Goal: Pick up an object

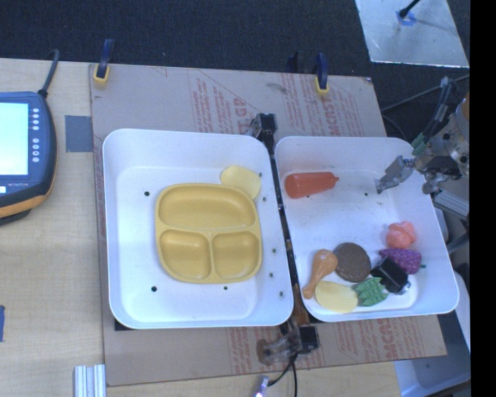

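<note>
The right bin (360,160) holds several toy foods. An orange-red sausage shape (311,184) lies near its back left. Along its front right lie a pink piece (401,235), purple grapes (405,260), a brown patty (351,262), a tan drumstick (319,271), a pale yellow piece (336,296), a green piece (369,291) and a small black piece (392,276). My gripper (410,180) hangs over the bin's back right corner, open, with nothing between its fingers. It is well apart from the sausage shape and above the pink piece.
The left bin (132,222) holds a yellow divided plate (208,231) and a pale yellow piece (241,180) at the plate's back right. A handheld control pad (12,151) lies on the bench at far left. Blue clamps (321,71) hold the backing board.
</note>
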Motion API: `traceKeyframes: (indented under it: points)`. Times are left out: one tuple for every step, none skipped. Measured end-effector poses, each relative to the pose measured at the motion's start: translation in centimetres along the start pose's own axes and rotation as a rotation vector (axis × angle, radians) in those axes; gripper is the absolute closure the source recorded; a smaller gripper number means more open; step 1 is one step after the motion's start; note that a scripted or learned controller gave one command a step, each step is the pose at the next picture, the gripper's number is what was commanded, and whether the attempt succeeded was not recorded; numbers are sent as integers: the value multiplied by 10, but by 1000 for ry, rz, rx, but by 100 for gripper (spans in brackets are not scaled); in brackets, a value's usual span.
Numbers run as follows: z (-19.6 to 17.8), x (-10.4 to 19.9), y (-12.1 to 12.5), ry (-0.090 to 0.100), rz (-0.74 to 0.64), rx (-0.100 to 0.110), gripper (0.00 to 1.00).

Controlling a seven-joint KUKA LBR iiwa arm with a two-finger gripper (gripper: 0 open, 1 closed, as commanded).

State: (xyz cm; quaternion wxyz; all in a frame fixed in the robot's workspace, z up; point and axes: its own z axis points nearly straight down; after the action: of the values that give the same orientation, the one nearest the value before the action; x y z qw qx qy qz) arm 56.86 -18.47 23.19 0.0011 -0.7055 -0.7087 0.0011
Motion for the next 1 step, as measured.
traceKeyframes:
  points:
    - [141,54,33,0,-1,1,0]
